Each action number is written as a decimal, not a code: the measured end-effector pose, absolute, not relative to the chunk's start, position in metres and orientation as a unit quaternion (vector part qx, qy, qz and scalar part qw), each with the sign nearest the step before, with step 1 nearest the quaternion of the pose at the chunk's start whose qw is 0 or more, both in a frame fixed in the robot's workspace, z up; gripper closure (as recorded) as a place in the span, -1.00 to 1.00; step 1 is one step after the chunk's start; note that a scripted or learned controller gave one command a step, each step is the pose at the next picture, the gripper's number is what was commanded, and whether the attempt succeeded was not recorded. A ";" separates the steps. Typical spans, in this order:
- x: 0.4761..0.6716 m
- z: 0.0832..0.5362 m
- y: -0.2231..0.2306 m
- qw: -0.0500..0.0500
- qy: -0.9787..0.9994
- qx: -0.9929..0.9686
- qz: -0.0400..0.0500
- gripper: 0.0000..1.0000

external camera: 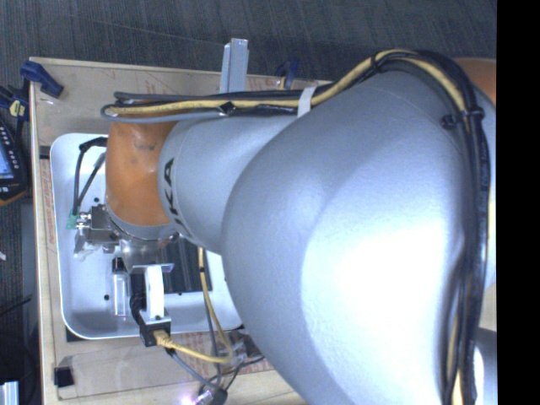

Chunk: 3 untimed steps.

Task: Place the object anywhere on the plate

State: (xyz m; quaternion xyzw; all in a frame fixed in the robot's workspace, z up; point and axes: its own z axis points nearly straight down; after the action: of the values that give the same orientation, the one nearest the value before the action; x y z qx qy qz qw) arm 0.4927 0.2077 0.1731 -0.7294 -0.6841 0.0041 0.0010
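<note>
Nearest the lens: the grey arm [354, 251] reaches in from the right and covers most of the bench. One white bin [84, 315], at the view's left, is open to inspection.

Wrist: the orange band [135, 175] sits over the upper half of that bin, with the last link pointing down into it.

Gripper [99, 233]: its metal body projects below the band, low in the bin and near the left wall. Whether it is released, clenched or grasping anything cannot be told.

Object and plate: their positions cannot be told, as the arm masks the ground where they would lie. The bare bin floor on view carries neither.

Bench [101, 369]: the wooden surface borders the bin in front and at left. A blue clamp [40, 76] sits at the far left corner, and an upright post [236, 57] stands on the far edge.

Risks, as judged:
- The grasp is unconfirmed, so a release here could set down nothing, or drop the object onto the bin floor short of the plate.
- The gripper sits close to the left wall, so a sideways move could strike the wall or drag the bin.
- Any slip under the arm would go unseen
</note>
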 end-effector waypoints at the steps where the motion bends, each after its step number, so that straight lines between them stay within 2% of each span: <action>1: 0.560 0.249 0.205 0.001 -0.536 -0.844 0.002 -1.00; 2: 0.538 0.194 0.161 0.001 -0.509 -0.861 0.004 -1.00; 3: 0.538 0.202 0.161 0.002 -0.512 -0.859 0.006 1.00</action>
State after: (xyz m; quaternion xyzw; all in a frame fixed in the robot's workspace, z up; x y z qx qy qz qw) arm 0.5377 0.1614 0.2023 -0.8592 -0.5115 0.0057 0.0021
